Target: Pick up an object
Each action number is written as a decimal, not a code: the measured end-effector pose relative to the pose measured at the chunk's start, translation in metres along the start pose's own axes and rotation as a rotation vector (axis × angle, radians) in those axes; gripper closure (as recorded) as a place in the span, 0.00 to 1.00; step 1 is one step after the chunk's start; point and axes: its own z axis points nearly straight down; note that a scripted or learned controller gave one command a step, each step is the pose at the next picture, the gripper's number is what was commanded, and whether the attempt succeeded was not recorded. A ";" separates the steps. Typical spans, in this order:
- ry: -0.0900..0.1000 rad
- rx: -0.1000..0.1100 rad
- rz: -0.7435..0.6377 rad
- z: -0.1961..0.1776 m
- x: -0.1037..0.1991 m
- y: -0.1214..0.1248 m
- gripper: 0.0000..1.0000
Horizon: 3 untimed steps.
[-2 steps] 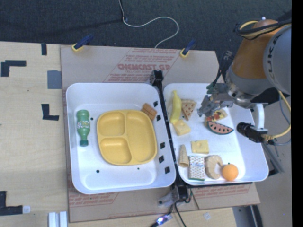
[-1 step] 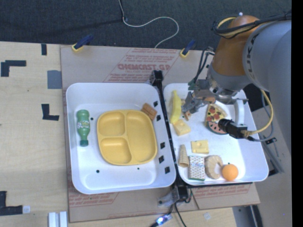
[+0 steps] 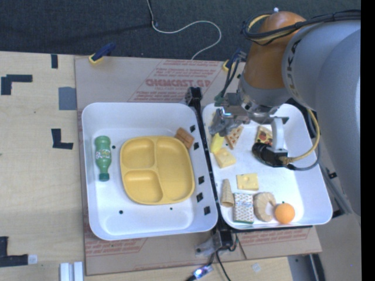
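the fingers (image 3: 225,123) hang low over the right bin (image 3: 304,198) beside a waffle piece (image 3: 235,135); their spread can't be told.

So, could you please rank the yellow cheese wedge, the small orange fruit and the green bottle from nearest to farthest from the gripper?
1. Yellow cheese wedge, right bin, just below the gripper.
2. Small orange fruit, right bin's near corner.
3. Green bottle, left bin's far left side.

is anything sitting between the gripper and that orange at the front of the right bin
Yes. The gripper hangs at the bin's back left; the orange lies front right. A cheese square and a bagel-like piece lie between, low enough to pass over.
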 end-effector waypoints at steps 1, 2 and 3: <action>-0.001 -0.001 0.003 -0.018 0.020 0.010 1.00; -0.003 0.001 0.004 -0.006 0.019 0.022 1.00; -0.002 0.001 0.005 -0.017 0.021 0.011 1.00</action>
